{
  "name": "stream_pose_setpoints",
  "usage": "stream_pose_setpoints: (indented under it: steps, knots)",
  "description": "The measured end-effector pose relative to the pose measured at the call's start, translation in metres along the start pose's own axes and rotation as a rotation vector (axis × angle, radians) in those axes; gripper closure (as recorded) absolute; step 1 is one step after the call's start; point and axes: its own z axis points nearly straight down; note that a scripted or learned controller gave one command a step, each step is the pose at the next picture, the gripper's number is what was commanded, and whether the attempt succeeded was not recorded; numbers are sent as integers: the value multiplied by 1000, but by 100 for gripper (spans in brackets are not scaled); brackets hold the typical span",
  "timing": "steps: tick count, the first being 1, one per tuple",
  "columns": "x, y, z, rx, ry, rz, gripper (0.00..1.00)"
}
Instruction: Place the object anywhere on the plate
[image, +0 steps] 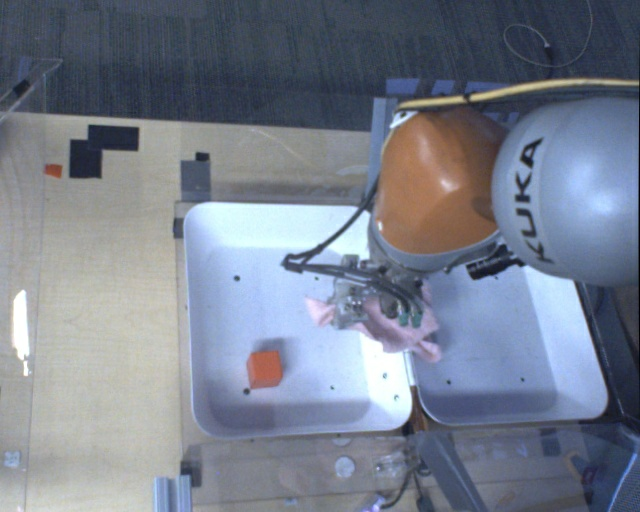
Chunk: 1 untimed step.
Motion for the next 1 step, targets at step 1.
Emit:
stream_pose_setpoints:
  steps: [1]
  knots:
    - [0, 0, 0, 0, 0, 0, 0]
